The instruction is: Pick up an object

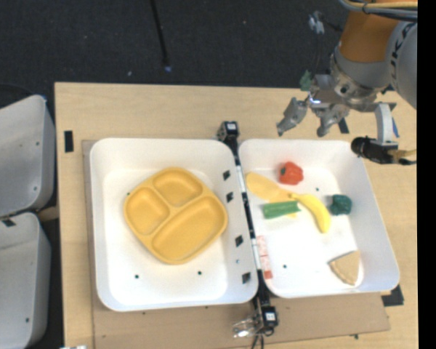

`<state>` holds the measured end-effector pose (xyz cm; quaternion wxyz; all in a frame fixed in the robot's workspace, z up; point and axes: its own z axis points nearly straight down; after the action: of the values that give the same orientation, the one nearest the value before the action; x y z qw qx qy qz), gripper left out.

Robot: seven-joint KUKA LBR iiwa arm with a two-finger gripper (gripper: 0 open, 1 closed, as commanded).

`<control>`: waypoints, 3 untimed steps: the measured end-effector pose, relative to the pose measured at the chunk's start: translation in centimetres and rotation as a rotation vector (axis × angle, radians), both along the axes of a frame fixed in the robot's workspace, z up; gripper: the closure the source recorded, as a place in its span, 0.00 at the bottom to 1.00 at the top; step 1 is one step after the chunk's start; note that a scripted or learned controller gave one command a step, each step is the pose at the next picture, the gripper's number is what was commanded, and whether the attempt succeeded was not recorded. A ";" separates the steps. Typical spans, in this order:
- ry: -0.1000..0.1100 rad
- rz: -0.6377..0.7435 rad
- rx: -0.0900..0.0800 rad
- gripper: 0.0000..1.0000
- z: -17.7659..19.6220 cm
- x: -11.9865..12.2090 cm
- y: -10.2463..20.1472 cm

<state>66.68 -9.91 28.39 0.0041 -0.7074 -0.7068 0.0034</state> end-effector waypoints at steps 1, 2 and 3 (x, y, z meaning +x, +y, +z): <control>-0.011 0.002 0.000 0.00 0.7 0.1 0.0; -0.006 0.004 -0.002 0.00 -4.6 0.5 0.8; -0.007 0.001 -0.003 0.00 -9.2 0.0 0.1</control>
<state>66.71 -9.82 19.17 0.0007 -0.7071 -0.7071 0.0022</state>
